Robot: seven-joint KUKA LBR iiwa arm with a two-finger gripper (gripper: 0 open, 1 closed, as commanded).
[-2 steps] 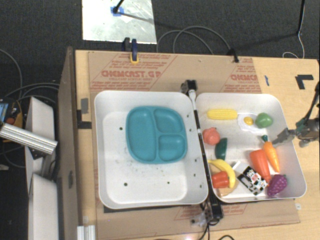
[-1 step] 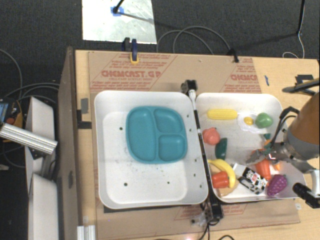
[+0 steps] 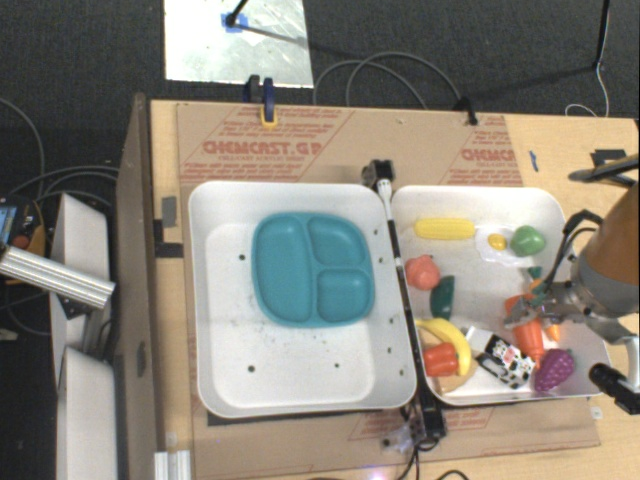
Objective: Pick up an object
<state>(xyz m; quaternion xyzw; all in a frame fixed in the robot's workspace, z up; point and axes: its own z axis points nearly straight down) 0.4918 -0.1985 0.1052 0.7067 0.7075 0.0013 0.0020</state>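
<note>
While the arm [image 3: 610, 268] reaches in low over the right bin [image 3: 552, 206], its tool [image 3: 540, 313] sits among the clutter at that bin's near right corner, just above an orange carrot-like piece [image 3: 530, 336]. Whether the tool is apart or together cannot be told; cables and brackets hide the tips.

Likely target: the carrot piece, wedged between a black-and-white spotted toy [image 3: 508, 360] and a knobbly purple grape bunch [image 3: 555, 367]. Crowding here probably makes a clean grip hard.

Other contents, all smooth moulded plastic by the look: yellow corn cob [image 3: 444, 229], green round fruit [image 3: 527, 239], curved banana [image 3: 449, 336], reddish lumpy fruit [image 3: 423, 272], dark green piece [image 3: 442, 294].

Left bin [image 3: 225, 268] holds a teal divided plate [image 3: 312, 269], three compartments, lying flat at centre. Both bins rest side by side on the cardboard-covered desk [image 3: 300, 143].
</note>
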